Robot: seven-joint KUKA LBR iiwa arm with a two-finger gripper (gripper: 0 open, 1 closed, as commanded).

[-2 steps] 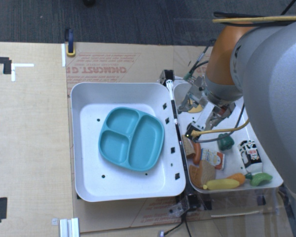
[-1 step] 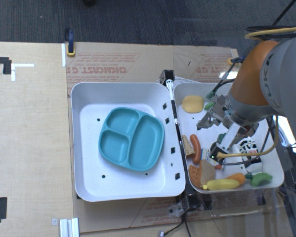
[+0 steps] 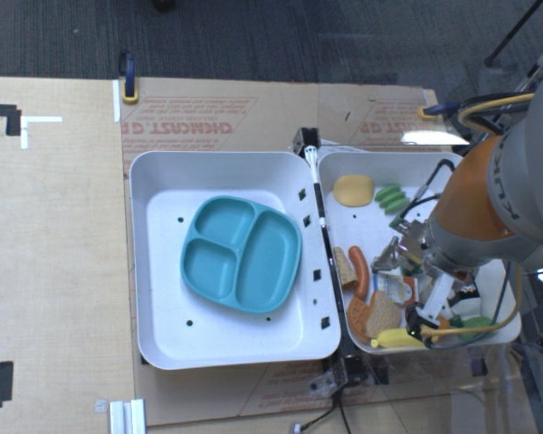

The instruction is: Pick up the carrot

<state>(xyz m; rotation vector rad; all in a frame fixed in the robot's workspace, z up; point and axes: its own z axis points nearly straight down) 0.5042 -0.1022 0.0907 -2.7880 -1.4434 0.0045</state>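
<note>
The carrot point(image 3: 354, 314) is a short orange piece near the front left corner of the right bin point(image 3: 502, 283). It lies against a brown bread slice point(image 3: 383, 313), just below a red sausage point(image 3: 360, 275). My gripper point(image 3: 396, 266) hangs over the middle of that bin, up and to the right of the carrot, with its body pointing left. Nothing of the carrot is lifted; it rests on the bin floor. The wrist hides the bin's right half.
The right bin also holds a yellow round food point(image 3: 353, 190), green pods point(image 3: 391, 197), a yellow banana-like piece point(image 3: 398, 338) and a green piece point(image 3: 476, 322). A teal divided plate point(image 3: 242, 253) sits in the left bin point(image 3: 154, 269).
</note>
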